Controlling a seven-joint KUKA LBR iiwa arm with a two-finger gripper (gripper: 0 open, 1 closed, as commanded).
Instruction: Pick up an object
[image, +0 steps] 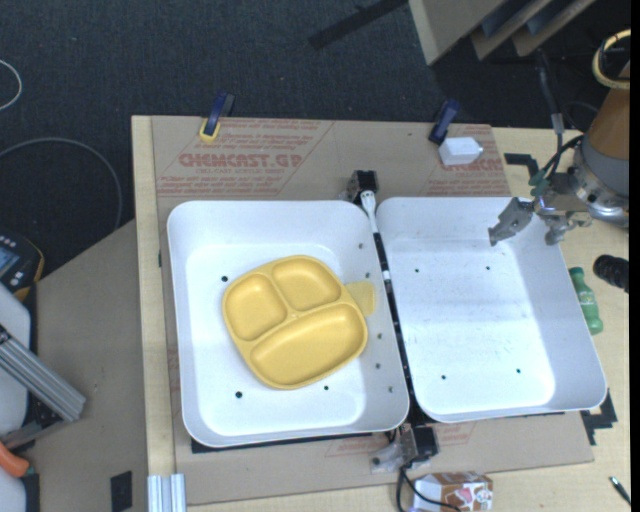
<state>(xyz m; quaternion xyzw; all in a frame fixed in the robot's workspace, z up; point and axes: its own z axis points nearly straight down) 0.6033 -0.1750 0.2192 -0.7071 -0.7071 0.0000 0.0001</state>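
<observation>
You will read "CHEMCAST GP" in red print on the brown board (300, 150), behind the left bin (190, 300); a second print behind the right bin (560, 370) is partly covered and unreadable. The yellow plate (295, 320) lies flat near the centre of the left bin: glossy, rounded, divided into three compartments, two small and one large. A small yellow piece (362, 296) touches its right edge; its identity cannot be determined. The gripper (530, 222) hovers over the right bin's far right corner, its fingers spread apart, nothing between them. The arm is cut off at the picture's edge.
</observation>
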